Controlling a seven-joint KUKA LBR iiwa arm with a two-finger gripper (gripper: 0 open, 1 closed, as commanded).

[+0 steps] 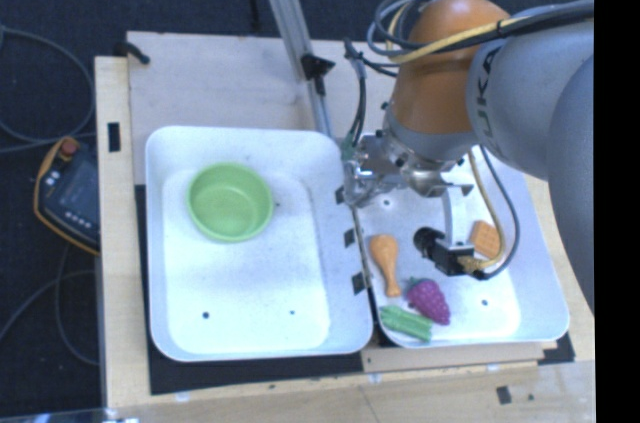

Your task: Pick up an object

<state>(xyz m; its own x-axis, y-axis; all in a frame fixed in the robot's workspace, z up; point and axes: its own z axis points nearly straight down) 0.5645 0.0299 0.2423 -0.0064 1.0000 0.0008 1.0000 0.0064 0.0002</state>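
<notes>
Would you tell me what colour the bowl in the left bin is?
The bowl is light green; the camera view shows it best.

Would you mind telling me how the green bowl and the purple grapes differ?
The bowl is light green; the grapes are purple. The bowl looks far larger than the grapes. The bowl sits in the left bin, the grapes in the right bin. Both rest on white bin floors.

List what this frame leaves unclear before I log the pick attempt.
1. Right bin: the arm covers its far end and right side in the camera view; contents there are hidden.
2. Orange piece: partly behind a cable; kind unclear.
3. Green item at the near rim: too blurred to identify.
4. Gripper: blurred; whether it holds anything cannot be told.
</notes>
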